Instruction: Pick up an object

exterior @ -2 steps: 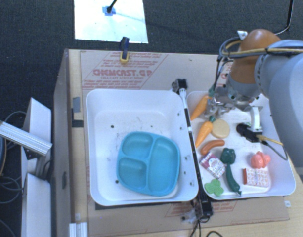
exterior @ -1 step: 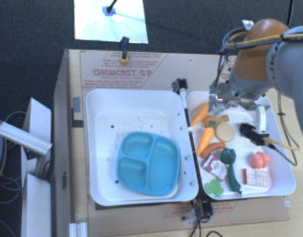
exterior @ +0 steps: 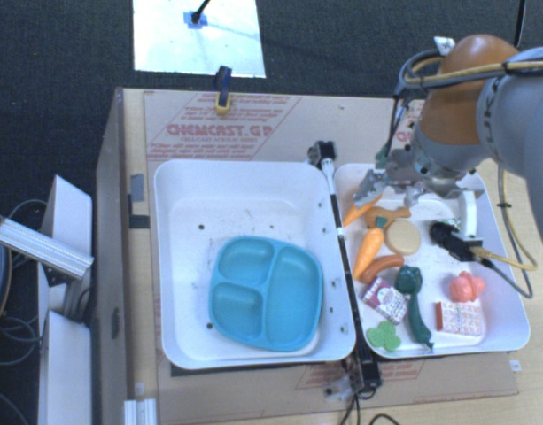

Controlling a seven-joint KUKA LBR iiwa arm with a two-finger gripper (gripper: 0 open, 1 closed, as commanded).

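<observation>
Jaws [exterior: 388, 184] spread wide, low over right bin [exterior: 510, 326], orange carrot [exterior: 368, 250] just below them

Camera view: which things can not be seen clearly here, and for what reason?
- Gripper: whether its fingers are open or shut; too small and blurred, among the orange toys.
- Upper part of the right bin: covered by the arm.
- Small patterned box: its print is too small to read.
- Carrot: its leafy end merges with neighbouring orange pieces.
</observation>
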